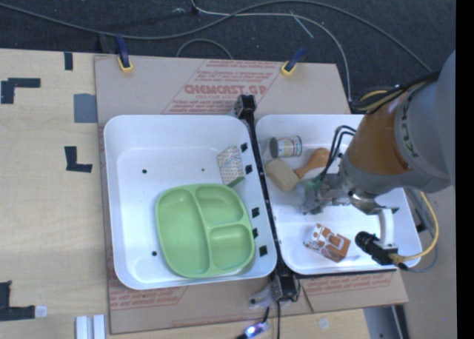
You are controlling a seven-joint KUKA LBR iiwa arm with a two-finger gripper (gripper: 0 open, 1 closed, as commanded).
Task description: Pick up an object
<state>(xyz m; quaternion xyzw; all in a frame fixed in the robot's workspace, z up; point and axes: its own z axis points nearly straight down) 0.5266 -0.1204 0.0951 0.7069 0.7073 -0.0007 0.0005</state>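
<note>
My gripper (311, 198) reaches down into the middle of the right bin (385, 257), its dark fingers low over the bin floor. A tan bread-like block (281, 175) and an orange piece (315, 160) lie just up-left of it. A small tin can (286, 146) lies on its side at the bin's far left corner. An orange and white packet (327, 242) rests nearer the front, below the gripper. Nothing can be made out between the fingers.
The left bin (133, 145) holds a green divided plate (205, 230) and a small pale packet (231, 163) by the divider. A black clip (244, 105) sits at the top of the divider. Cables run across the dark floor behind.
</note>
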